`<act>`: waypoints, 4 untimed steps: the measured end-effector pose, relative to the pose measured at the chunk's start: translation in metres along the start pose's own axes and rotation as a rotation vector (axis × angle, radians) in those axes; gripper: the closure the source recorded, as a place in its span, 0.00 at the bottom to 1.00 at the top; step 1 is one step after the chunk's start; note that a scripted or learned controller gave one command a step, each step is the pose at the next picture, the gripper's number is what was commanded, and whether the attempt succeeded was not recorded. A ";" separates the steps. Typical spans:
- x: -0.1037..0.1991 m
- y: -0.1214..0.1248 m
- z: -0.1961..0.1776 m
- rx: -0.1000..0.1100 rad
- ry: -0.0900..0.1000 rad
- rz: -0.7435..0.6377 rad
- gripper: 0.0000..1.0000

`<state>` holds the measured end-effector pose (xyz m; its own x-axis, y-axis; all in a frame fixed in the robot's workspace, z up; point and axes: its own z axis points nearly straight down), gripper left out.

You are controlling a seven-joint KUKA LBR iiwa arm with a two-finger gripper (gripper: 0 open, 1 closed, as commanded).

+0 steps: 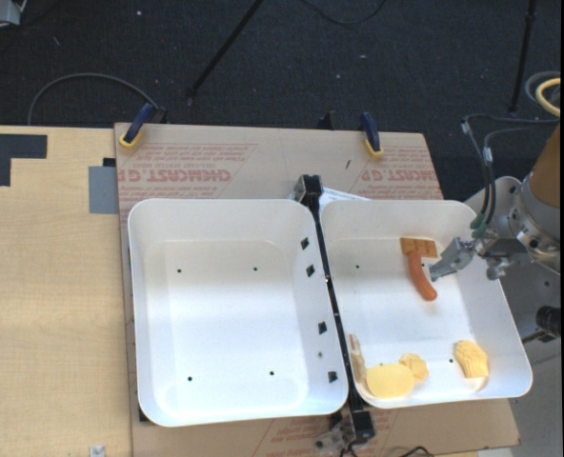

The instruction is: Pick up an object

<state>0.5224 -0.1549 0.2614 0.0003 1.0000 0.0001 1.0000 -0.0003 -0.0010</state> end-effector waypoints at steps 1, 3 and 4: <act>-0.050 -0.034 0.086 0.007 0.001 0.005 0.00; -0.007 -0.010 0.034 -0.004 0.000 0.015 1.00; -0.009 -0.011 0.035 0.000 0.000 0.019 0.00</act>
